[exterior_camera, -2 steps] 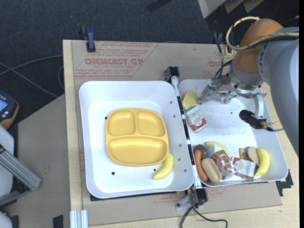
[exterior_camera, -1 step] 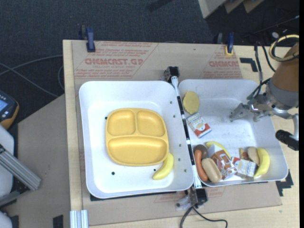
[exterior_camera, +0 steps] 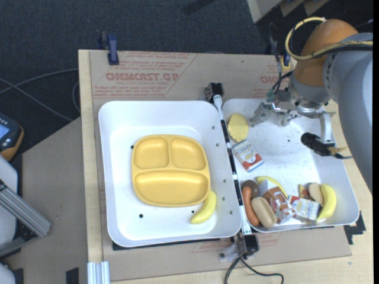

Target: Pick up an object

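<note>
My gripper (exterior_camera: 273,111) hangs over the far end of the right bin (exterior_camera: 343,176), at the end of the grey arm with its orange band. It is a little to the right of a pale yellow rounded piece (exterior_camera: 238,127) that lies by the bin's left wall. A small red and white carton (exterior_camera: 247,156) lies just below that piece. At the bin's near end are a hot dog (exterior_camera: 261,210), a banana (exterior_camera: 327,201), a second banana (exterior_camera: 268,181) and some snack packets (exterior_camera: 294,206). I see nothing held in the gripper.
The left bin (exterior_camera: 112,158) holds a yellow divided plate (exterior_camera: 170,170) with a banana (exterior_camera: 204,209) at its lower right corner. Clips (exterior_camera: 214,91) join the bins along the middle wall. A blue clamp (exterior_camera: 111,46) sits on the board's far left corner.
</note>
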Controlling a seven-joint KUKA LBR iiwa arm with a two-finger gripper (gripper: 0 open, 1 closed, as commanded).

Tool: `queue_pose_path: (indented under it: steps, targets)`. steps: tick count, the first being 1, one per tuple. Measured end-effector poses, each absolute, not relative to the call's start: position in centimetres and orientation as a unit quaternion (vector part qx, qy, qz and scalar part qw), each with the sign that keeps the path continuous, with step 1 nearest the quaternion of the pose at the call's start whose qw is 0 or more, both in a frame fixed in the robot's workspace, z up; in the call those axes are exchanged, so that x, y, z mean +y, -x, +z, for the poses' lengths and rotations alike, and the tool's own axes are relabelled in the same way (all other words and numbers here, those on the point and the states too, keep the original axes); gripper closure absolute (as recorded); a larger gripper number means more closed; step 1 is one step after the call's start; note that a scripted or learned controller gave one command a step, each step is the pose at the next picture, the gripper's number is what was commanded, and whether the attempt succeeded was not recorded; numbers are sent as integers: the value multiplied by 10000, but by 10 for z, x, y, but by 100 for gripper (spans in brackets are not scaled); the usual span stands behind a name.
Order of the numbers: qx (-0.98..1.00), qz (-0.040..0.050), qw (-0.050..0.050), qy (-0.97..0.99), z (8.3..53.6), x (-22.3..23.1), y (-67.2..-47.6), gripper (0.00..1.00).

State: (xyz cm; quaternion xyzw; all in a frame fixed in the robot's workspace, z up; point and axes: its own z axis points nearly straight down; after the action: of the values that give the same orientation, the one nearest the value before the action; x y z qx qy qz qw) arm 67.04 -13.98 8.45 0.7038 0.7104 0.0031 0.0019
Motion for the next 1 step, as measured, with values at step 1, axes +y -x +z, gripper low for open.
queue_pose_path:
  steps: [1]
  targets:
    - [7031, -33, -21, -7111, 95, -214, -545, 0]
